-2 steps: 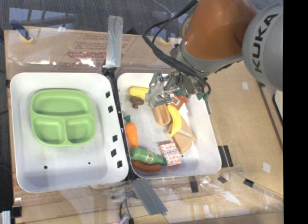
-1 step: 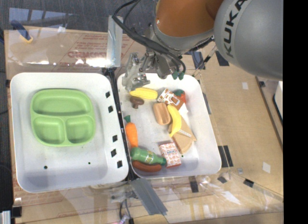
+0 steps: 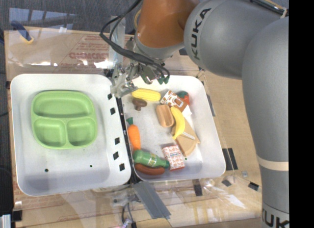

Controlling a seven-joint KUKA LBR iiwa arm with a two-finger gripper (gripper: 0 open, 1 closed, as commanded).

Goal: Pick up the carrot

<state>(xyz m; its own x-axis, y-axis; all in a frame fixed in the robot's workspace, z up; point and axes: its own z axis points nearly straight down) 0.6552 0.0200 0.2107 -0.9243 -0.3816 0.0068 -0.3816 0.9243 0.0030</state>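
Note:
An orange carrot (image 3: 134, 136) with a green top lies along the left wall of the right bin (image 3: 212, 139), pointing toward the near edge. My gripper (image 3: 126, 81) hangs over the far left corner of that bin, well beyond the carrot and apart from it. Nothing shows between its fingers, and their spread is too cluttered to read.
The right bin also holds a corn cob (image 3: 146, 94), a banana (image 3: 178, 122), a bread roll (image 3: 165, 115), a brown mushroom (image 3: 139, 104), a red box (image 3: 173, 156), a green bottle (image 3: 150, 159) and a sausage (image 3: 150, 170). A green divided plate (image 3: 64, 118) sits in the left bin (image 3: 19, 139).

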